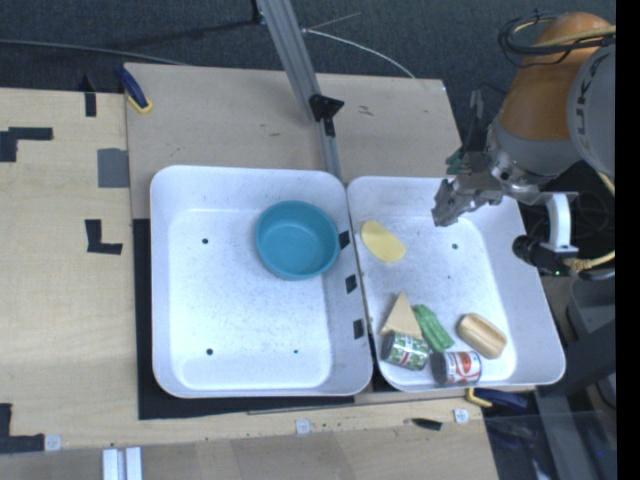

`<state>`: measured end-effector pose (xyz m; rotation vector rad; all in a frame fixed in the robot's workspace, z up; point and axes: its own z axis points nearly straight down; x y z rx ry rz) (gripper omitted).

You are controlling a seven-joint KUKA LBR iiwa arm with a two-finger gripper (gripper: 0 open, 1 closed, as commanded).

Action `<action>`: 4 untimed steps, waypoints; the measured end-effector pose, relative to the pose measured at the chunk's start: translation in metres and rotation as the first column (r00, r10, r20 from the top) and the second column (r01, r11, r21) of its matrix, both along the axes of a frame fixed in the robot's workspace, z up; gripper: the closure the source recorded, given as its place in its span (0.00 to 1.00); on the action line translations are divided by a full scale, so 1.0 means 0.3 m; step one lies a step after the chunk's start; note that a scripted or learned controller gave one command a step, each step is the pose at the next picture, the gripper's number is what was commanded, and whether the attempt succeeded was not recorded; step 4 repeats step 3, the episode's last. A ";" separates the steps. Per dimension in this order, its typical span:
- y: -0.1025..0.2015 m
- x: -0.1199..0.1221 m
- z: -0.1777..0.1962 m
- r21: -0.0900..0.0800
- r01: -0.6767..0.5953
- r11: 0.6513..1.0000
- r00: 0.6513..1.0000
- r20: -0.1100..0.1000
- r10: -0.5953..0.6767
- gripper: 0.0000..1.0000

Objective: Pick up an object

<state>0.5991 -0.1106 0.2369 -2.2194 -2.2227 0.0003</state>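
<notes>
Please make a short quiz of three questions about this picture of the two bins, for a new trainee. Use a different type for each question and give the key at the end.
1. True or false: the blue bowl lies in the left bin.
2. Multiple choice: which thing lies nearest to the tool? A) the yellow lemon B) the red can C) the bread roll
3. Fill in: the green pepper lies in the ____ bin, between the yellow wedge and the bread roll.

Key: 1. true; 2. A; 3. right
</notes>
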 end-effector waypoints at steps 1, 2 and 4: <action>0.208 0.016 -0.020 0.001 -0.005 1.000 1.000 -0.001 0.005 1.00; 0.373 0.050 -0.059 0.001 -0.005 1.000 1.000 -0.002 0.005 1.00; 0.547 0.066 -0.085 0.001 -0.005 1.000 1.000 -0.002 0.005 1.00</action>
